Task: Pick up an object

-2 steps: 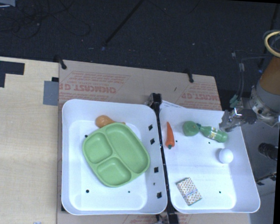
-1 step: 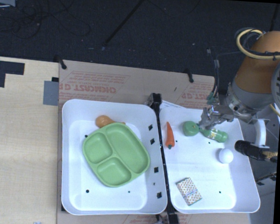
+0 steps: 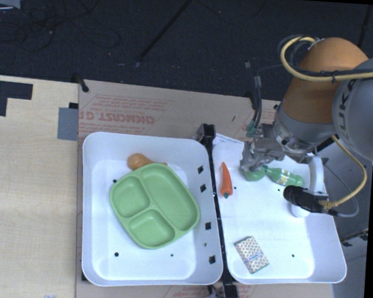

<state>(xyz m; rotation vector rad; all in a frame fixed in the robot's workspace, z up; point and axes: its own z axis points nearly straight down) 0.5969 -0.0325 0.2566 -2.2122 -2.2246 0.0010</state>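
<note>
My gripper [image 3: 254,164] is lowered into the far part of the right bin [image 3: 307,251], directly over the left end of a green bottle [image 3: 281,177] that lies on its side. The bottle's green end shows just under the gripper, touching or nearly touching it. An orange carrot [image 3: 226,179] lies close to the left of the gripper, along the bin's left wall. A small patterned box [image 3: 251,254] rests near the bin's front.
The left bin [image 3: 95,247] holds a green divided plate [image 3: 154,204] with a yellow-orange round thing [image 3: 138,161] behind it. A black divider [image 3: 211,205] runs between the bins. The bare floor of the right bin spreads between the bottle and the box.
</note>
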